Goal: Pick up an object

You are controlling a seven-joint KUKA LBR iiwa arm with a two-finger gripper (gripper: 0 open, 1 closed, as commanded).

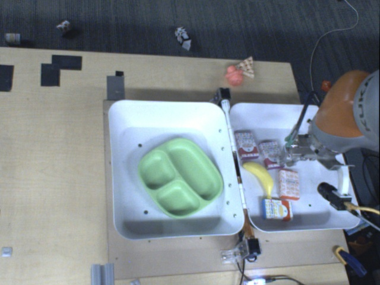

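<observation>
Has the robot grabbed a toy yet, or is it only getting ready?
Only getting ready, it looks like. Done: the arm has reached over the right bin, and its claw sits low among the small packets. In hand: nothing I can see between its fingers. Left: gripping one thing and lifting it. The banana, the little boxes and the green plate in the left bin all lie flat.

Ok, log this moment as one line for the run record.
arm: over right bin | gripper: above packets, near small packet | banana: lying in bin, untouched | left bin: green tray | pick: not confirmed
</observation>
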